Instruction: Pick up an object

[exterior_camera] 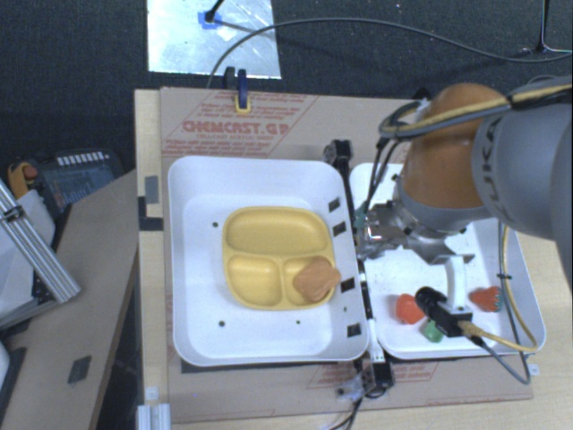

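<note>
The arm reaches in from the right, and its orange wrist band hangs over the right bin (pixel 528 325). My gripper (pixel 378 229) is low over that bin's left side, close to the divider between the bins, and the wrist hides most of it. In the right bin's front part lie an orange-red piece (pixel 408 308), a small green piece (pixel 433 333) and a red piece (pixel 486 298). A tan rounded object (pixel 314 279) rests in the lower right compartment of a yellow divided plate (pixel 260 240) in the left bin (pixel 192 240).
The two white bins sit side by side on a cardboard sheet (pixel 237 124), with black clips along their shared rim. A yellow cable (pixel 506 343) loops over the right bin's front right corner. The arm covers the back of the right bin.
</note>
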You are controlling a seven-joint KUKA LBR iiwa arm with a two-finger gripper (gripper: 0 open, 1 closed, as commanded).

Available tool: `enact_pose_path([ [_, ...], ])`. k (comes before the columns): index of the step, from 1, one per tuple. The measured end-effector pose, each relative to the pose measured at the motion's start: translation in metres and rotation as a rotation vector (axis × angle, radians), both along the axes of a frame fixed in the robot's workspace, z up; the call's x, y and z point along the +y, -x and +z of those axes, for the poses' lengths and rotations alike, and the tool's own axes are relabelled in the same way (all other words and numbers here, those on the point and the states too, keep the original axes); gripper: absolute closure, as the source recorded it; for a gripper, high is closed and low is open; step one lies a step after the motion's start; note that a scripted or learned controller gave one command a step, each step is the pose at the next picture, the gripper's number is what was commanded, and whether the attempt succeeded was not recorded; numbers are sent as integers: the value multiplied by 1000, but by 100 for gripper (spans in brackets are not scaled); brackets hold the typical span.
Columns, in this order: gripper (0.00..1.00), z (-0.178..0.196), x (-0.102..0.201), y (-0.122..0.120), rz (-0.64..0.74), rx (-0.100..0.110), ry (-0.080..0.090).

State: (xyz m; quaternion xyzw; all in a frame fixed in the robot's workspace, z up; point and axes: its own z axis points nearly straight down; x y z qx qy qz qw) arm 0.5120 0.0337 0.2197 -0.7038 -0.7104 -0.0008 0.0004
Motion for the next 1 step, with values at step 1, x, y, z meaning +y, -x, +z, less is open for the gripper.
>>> enact_pose_path([
  [1,100,-4,57,-2,1,-1,0],
])
